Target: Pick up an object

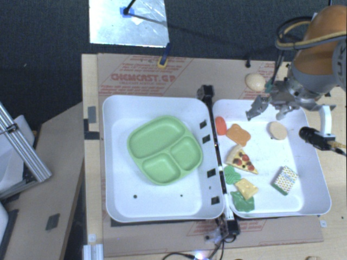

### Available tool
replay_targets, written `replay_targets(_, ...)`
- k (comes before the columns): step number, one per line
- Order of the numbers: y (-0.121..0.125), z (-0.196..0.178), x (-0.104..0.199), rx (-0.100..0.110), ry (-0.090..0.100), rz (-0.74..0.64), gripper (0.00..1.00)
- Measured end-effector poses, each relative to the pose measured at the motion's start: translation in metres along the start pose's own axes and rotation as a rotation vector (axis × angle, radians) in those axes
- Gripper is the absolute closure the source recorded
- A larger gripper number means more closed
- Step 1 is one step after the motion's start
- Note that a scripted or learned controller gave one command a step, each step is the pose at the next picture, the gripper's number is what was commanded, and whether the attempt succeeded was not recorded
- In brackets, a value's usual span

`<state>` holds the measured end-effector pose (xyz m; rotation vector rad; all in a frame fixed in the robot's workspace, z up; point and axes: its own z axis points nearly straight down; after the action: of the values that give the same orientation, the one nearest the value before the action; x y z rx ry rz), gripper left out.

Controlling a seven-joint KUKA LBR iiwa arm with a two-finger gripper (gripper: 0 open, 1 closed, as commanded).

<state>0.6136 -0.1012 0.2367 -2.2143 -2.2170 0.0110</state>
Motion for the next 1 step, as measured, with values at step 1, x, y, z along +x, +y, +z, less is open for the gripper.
replay_targets(1,0.0022,-0.0070,0.0001,-0.012,-0.001,-0.002,0.00)
